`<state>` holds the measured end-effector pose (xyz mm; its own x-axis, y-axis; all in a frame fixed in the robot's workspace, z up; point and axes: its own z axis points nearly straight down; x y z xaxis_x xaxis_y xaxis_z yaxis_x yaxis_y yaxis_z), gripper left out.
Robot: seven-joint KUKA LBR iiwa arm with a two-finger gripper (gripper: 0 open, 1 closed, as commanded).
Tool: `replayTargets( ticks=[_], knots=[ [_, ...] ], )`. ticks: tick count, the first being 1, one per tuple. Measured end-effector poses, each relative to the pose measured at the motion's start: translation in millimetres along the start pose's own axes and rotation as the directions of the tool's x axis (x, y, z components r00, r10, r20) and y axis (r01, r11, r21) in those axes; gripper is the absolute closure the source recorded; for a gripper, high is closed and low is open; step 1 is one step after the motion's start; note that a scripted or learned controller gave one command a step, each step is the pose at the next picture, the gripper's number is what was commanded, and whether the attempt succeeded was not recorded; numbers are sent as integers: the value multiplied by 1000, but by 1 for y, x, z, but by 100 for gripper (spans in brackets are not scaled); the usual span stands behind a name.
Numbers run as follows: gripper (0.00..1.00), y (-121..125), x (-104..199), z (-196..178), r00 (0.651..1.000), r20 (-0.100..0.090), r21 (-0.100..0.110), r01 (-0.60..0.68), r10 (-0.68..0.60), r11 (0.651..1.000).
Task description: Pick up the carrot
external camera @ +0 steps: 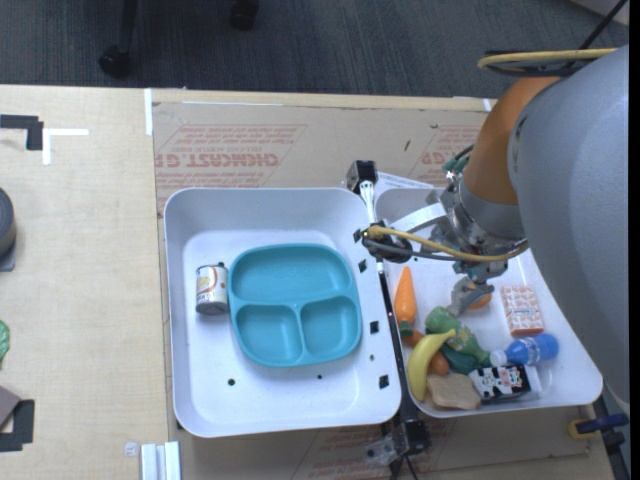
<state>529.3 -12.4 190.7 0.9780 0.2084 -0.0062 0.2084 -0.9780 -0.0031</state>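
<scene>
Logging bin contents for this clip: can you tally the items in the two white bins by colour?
Teal: 1, the divided plate
Silver: 1, the small can
Orange: 1, the carrot
Yellow: 1, the banana
Green: 1, the leafy toy
Blue: 1, the bottle
Pink-white: 1, the box
Tan: 1, the flat piece
Black-white: 1, the packet
Total: 9

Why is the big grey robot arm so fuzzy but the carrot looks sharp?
In the camera view, the arm sits close to the lens, so it blurs; the carrot and blue tray lie farther down and stay crisp; soft, even light leaves faint shadows and slight glare on the white bin.
</scene>
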Motion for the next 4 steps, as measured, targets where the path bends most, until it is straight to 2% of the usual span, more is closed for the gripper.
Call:
replayTargets(
  ticks=[1,4],
  knots=[
    [0,-26,-27,0,996,0,0,95,-95,996],
    [0,-26,-27,0,996,0,0,95,-95,996]
  ],
)
